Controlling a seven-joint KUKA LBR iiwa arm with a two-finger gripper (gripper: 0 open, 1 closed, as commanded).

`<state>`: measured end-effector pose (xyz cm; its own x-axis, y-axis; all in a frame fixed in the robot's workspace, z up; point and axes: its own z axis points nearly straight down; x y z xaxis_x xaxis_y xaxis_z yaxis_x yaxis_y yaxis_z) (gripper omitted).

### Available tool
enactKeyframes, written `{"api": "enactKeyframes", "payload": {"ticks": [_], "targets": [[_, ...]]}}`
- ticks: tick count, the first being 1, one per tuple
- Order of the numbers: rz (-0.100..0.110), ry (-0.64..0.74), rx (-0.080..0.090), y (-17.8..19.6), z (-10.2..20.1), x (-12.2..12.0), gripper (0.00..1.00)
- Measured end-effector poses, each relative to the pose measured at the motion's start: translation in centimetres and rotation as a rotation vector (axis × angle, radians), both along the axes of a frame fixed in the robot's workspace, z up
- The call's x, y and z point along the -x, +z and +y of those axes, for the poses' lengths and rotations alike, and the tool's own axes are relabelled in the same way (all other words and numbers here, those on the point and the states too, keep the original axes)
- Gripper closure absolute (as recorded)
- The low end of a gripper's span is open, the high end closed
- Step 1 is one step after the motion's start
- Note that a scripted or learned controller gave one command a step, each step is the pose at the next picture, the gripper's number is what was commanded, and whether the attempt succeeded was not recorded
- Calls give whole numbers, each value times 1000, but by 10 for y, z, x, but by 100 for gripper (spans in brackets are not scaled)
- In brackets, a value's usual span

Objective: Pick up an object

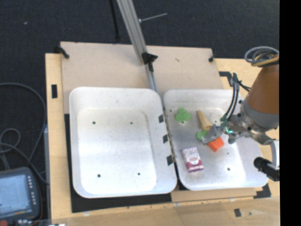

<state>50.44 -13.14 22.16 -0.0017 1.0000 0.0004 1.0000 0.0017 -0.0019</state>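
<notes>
Nearest to where I stood, at the front of the right-hand bin, lay a small pink and white carton, a flat-sided printed box resting on its back with its long axis running roughly front to back. It sat just short of the claw and a little toward the middle of the counter, apart from everything else.

Just behind it, the claw hung low over the bin floor, reaching in from the right under the arm's orange band. An orange block, blocky and matte, sat right at its tip on the near side, touching or nearly so. Whether the block was actually gripped I could not tell, nor how the claw was set. A small green piece lay against the claw's left side.

To my eye the coming move hinged on that: the orange block lay directly beneath the claw, so a straight close and lift looked the likeliest try.

Farther back, a tan wedge, like a cone, pointed toward the rear. Beyond and left, a soft green lump lay alone. The left-hand bin was smooth speckled white plastic.
</notes>
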Motion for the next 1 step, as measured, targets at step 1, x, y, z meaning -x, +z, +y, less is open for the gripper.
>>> {"api": "enactKeyframes", "payload": {"ticks": [1], "targets": [[-5,-3,1,2,0,-1,0]]}}
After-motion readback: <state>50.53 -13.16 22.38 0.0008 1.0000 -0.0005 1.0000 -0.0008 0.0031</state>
